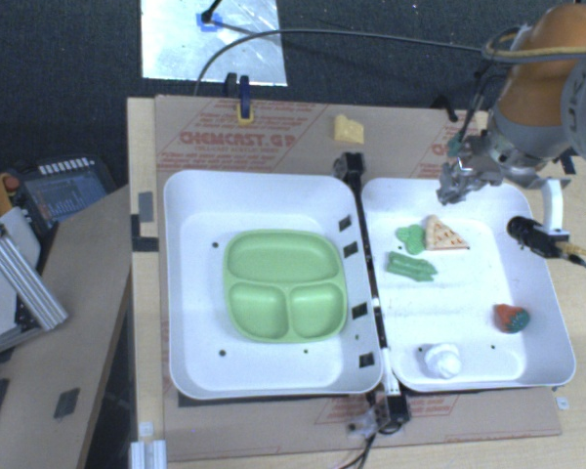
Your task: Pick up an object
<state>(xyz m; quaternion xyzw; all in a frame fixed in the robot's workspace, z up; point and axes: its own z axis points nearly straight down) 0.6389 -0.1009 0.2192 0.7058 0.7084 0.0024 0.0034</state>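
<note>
While the arm (552, 76) hangs over the right bin's (542, 360) far edge, whether its jaws are open or closed cannot be told. Near them lie a pizza slice (445, 234), green pieces (411, 266) and, well apart, a strawberry (511, 318).

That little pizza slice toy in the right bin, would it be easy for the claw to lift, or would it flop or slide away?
The pizza slice looks like a flat, rigid toy, so it probably would not flop. It lies low on the smooth white bin, so fingers may skid it rather than grip it. It touches or nearly touches the green pieces, which might get nudged too.
</note>
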